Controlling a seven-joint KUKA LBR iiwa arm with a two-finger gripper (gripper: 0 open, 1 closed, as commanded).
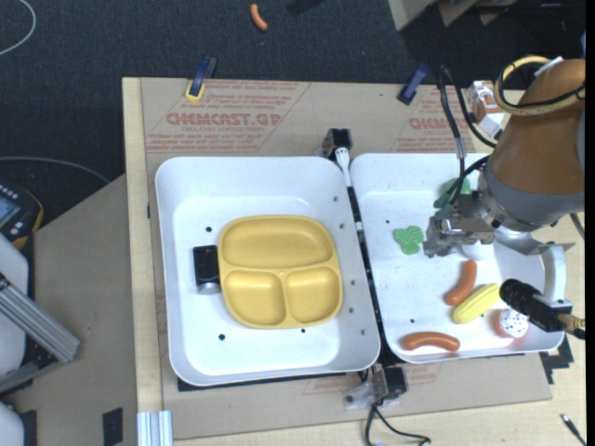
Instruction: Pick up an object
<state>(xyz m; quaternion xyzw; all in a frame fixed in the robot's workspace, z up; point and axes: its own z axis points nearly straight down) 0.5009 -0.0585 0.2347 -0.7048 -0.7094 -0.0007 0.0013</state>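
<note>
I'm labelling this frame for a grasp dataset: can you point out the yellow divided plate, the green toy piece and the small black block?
Yellow divided plastic plate [277,240]: camera view, on its large upper compartment.
Green toy piece [407,240]: camera view, on its middle.
Small black block [205,266]: camera view, on its top face.

I see a blue clamp on the table behind the left bin; an orange scrap lies on the floor beyond.

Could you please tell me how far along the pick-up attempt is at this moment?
Done: the end effector sits low over the right bin, beside the green toy. In hand: nothing visibly gripped. Left: grasping and lifting something, perhaps the green toy or the nearby sausage.
</note>
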